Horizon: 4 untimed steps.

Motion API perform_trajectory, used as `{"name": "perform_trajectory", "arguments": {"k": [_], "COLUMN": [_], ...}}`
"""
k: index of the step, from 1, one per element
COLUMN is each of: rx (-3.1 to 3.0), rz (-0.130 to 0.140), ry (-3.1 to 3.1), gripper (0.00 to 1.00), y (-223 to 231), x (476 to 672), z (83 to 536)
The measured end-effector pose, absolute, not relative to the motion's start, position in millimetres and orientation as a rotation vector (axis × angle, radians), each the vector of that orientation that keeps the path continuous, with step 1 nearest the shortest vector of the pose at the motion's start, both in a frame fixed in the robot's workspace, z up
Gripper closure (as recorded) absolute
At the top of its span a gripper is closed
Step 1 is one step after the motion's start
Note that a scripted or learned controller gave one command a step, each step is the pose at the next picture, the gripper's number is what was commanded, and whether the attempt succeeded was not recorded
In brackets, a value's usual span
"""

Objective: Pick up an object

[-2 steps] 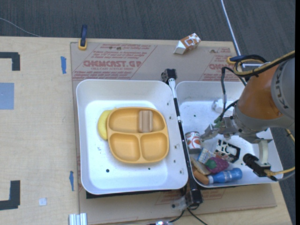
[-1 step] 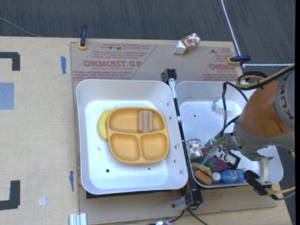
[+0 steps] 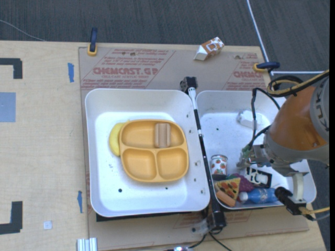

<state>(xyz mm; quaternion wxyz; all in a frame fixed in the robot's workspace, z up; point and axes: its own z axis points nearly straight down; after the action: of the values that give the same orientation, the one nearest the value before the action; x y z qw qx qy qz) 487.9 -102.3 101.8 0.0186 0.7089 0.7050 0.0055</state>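
While the gripper [image 3: 255, 167] hangs over the right bin [image 3: 222, 104] | step: reaching in | fingers: cannot tell | next: drop onto the blue bottle [image 3: 260, 195].

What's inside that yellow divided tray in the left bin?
The yellow tray holds one small tan block, lying in its top section. The two lower sections look bare. A yellow thing pokes out from under the tray's left edge; the rest of it is covered.
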Motion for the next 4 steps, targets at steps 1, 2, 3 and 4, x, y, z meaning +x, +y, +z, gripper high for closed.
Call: {"name": "perform_trajectory", "arguments": {"k": [1,2,3,4], "rx": [2.220,2.220,2.220,2.224], "rz": [0.003,0.002,0.002,-0.002], "ry": [2.223,2.222,2.222,2.220], "gripper": [1.00,0.00,0.00,0.00], "y": [-31.8,-32.4,-32.4,-104.1], "x": [480.2,480.0,480.0,478.5], "z": [184.9,184.7,184.7,113.3]}}
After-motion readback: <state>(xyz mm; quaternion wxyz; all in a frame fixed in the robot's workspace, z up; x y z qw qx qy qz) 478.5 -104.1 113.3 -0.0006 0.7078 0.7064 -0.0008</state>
